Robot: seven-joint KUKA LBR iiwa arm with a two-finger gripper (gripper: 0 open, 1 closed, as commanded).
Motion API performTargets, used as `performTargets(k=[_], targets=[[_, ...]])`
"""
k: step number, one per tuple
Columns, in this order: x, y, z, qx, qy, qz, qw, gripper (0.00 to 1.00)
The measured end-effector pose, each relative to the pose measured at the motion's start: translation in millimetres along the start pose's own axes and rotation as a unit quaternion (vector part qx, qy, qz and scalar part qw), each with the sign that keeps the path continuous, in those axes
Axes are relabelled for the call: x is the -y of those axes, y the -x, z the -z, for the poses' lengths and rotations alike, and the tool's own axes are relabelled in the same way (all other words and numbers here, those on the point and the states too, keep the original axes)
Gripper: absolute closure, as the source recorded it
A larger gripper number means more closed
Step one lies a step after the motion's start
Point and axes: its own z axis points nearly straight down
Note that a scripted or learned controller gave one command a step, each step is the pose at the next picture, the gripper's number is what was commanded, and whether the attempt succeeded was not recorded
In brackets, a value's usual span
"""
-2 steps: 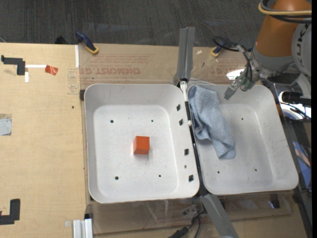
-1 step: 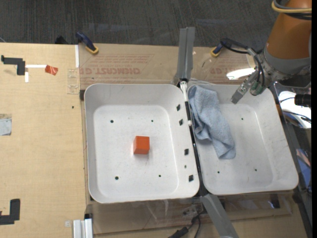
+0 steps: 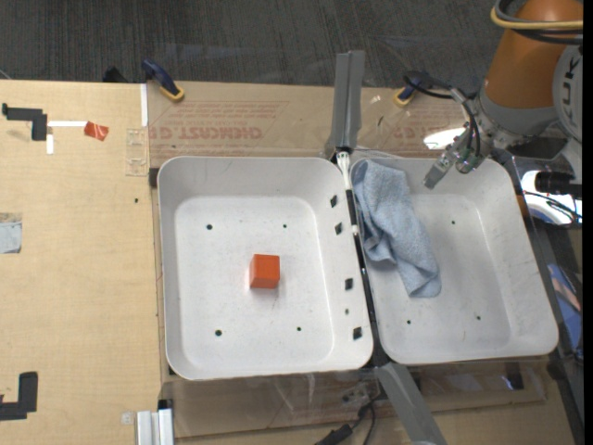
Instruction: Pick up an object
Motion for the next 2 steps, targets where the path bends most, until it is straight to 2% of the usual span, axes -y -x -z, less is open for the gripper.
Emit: performTargets(k=[1,2], targets=[[13,-7,-7,0.000,0.000,0.166,0.9861,1.00],[0,-4,31,0.002,0.001,0.244,0.9698,1.00]])
